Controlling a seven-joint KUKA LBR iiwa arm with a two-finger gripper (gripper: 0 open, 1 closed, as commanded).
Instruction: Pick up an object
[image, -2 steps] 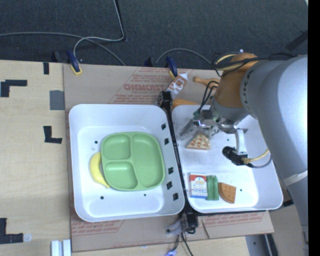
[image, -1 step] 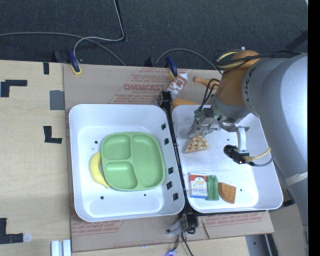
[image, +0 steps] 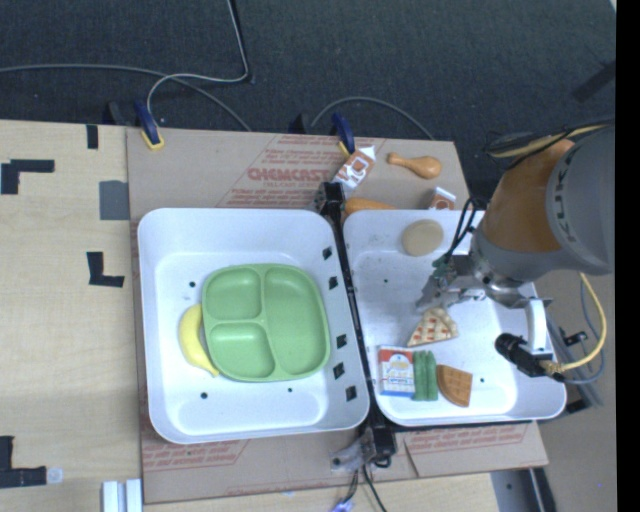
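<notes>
The arm (image: 545, 215) reaches in from the right over the right bin (image: 520, 405), and its end effector (image: 440, 292) hangs low just above the pizza-slice toy (image: 433, 327); whether it is apart or together I cannot tell. Near the front of that bin lie a small red-and-white carton (image: 396, 371), a green piece (image: 425, 376) and a brown waffle-like wedge (image: 454, 385) side by side, and a round tan disc (image: 422, 237) sits near the back. In the left bin (image: 165, 250) a green divided plate (image: 266, 322) rests partly over a yellow banana (image: 192, 340). A tan drumstick toy (image: 414, 164) lies on the worktop (image: 60, 300) behind the bins
</notes>
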